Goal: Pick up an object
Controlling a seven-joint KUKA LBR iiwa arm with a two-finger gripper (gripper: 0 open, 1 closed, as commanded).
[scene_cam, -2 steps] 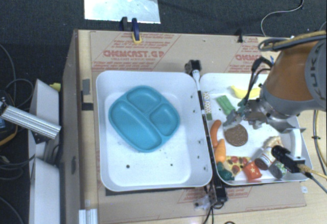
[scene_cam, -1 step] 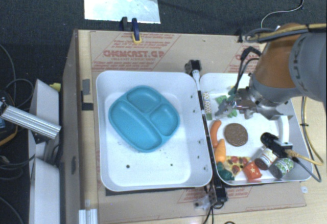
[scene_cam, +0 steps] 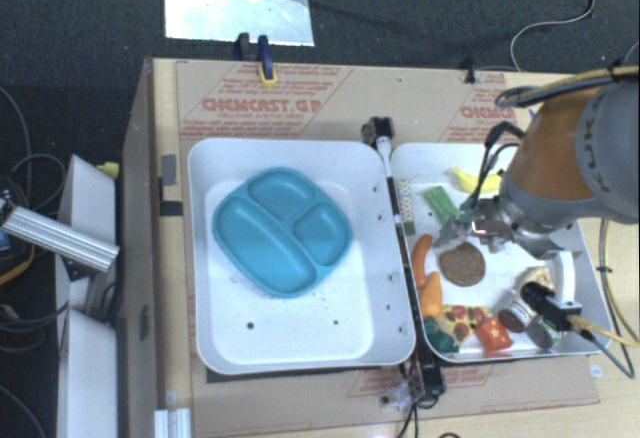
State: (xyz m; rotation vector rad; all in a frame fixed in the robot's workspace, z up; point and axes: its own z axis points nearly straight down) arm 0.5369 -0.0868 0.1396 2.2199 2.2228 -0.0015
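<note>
Around the gripper (scene_cam: 470, 226), whose grip cannot be told, one brown disc (scene_cam: 463, 266), one green block (scene_cam: 440, 202) and two orange carrots (scene_cam: 430, 294) are crowded at right; one blue plate (scene_cam: 282, 231) is seen at centre left.

Grey rounded arm (scene_cam: 610, 151), broad orange band (scene_cam: 550, 151) above wrist, black cable alongside, metallic tool (scene_cam: 478, 224).

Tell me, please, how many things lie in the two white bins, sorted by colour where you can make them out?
Blue: 1, the divided tray in the left bin
Green: 1, a block
Yellow: 1, a piece
Orange: 2, two carrot-like pieces
Brown: 1, a round disc
Red: 1, a small block
Total: 7 clearly told apart; the small jumble along the right bin's near edge is too cluttered to count.
</note>
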